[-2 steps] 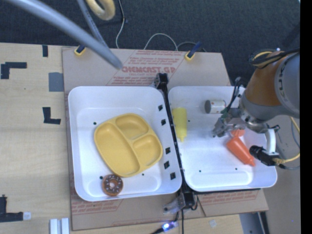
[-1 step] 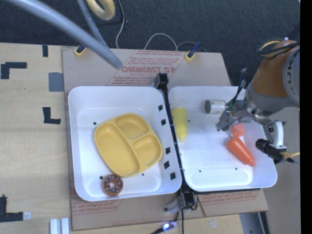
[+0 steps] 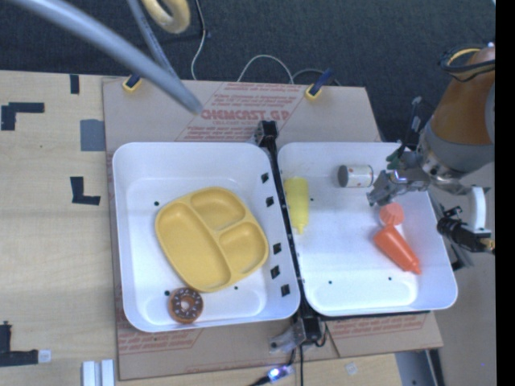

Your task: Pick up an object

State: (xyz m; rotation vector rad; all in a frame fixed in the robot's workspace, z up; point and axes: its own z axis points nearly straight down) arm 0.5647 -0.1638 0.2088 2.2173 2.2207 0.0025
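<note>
The carrot [image 3: 396, 246] lies in the right bin [image 3: 354, 296], near its right wall, with a grey cylinder [image 3: 354, 174] and a yellow corn cob [image 3: 297, 203] further left. The gripper [image 3: 389, 185] hovers just above the carrot's top; whether it is open or closed cannot be told. Risk: the tapered carrot may slip or roll on the smooth bin floor. The left bin [image 3: 129, 215] holds a yellow plate [image 3: 211, 236] and a doughnut [image 3: 186, 305]. Both bins rest on a cardboard sheet [image 3: 241, 111] on a wooden bench [image 3: 48, 248].
</note>
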